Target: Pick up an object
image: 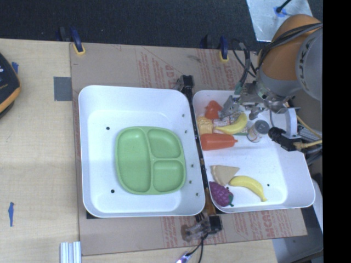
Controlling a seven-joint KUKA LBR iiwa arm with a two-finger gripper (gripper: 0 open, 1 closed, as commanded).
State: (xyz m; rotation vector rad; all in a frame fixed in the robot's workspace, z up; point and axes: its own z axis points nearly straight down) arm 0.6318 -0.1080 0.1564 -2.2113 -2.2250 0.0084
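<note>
Two white bins sit side by side on the tabletop (38, 147). Going left to right: the left bin (93, 100) just has a green divided plate (149, 159) lying flat in it, nothing to grab there really. The right bin (290, 174) has all the toy food: a red pepper-looking thing (218, 141), a purple grape bunch (220, 194), a tan wedge (224, 173), and a banana (249, 186) near the front. Up at the back of that bin there's a second banana (235, 126), and the pincer (239, 109) is right down on top of it. Honestly can't tell if it's apart or together, too much clutter around the wrist. So my read: reaching is basically done, but nothing is lifted yet. Grab and lift are still left.
</note>
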